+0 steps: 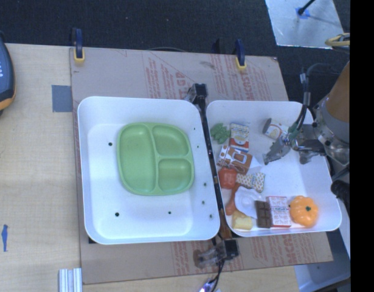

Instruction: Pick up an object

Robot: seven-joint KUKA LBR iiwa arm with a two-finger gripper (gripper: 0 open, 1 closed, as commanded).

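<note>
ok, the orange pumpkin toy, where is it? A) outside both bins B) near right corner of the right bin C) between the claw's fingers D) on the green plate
B: the orange pumpkin toy lies in the right bin at its near right corner, beside the chocolate bar, apart from the claw.

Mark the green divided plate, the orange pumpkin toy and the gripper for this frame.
green divided plate (155, 158): camera view, on the ridge where its compartments meet, in the left bin.
orange pumpkin toy (303, 211): camera view, middle of its body, right bin's near corner.
gripper (277, 151): camera view, at its fingertips, over the right bin.
</note>
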